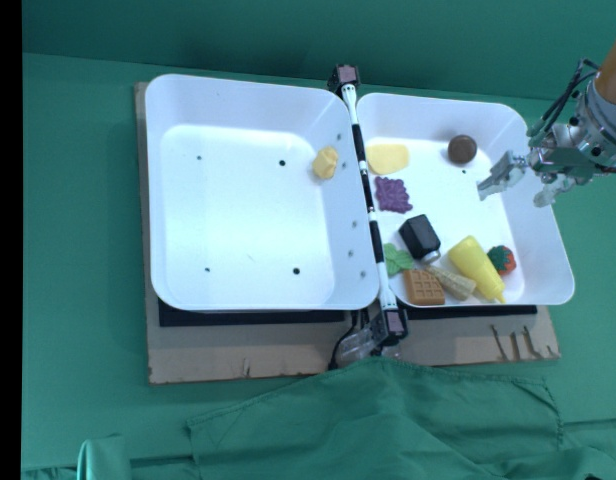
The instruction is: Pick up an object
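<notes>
My pincer (521, 181) hangs over the right rim of the right white bin (548, 238), its two metal fingers (498, 176) spread apart with nothing between them. The orange band of my arm sits just behind it at the edge of view.

Closest, just left of my fingertips, is a small round brown ball (462, 148), dark and matte; being round, it shows no long axis. Below my pincer lies a yellow tapered plastic piece (476, 266), its long axis slanting from upper left to lower right, narrow end pointing lower right. Touching its right side is a small red-and-green rounded toy (502, 259). Further left of that sit a tan ridged stick (453, 282), a brown waffle square (424, 287), a black blocky object (420, 236) tilted on a diagonal, and a green leafy bit (395, 260).

Well left of me are a purple grape cluster (393, 194) and a pale yellow flat oval (387, 157). Beyond the divider, a yellow lump (326, 163) rests in the left white bin (188, 108).
</notes>
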`<state>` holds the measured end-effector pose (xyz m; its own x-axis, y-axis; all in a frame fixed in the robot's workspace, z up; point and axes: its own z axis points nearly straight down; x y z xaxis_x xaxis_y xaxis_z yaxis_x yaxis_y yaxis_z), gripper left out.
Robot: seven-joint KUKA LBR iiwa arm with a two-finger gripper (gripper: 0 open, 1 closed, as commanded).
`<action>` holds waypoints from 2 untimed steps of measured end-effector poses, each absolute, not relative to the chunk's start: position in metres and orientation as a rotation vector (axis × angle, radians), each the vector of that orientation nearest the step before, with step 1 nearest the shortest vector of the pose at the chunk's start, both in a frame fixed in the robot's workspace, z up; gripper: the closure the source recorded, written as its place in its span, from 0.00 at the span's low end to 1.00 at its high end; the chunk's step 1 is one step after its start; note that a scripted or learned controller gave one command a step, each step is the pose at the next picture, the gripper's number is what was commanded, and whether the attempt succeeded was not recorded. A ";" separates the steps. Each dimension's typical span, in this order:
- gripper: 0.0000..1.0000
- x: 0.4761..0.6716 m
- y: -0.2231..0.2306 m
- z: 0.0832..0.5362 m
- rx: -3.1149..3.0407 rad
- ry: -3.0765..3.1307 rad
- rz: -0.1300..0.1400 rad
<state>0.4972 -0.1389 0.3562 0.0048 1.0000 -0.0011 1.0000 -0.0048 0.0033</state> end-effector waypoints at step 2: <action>0.00 0.536 -0.110 0.253 2.222 2.221 0.000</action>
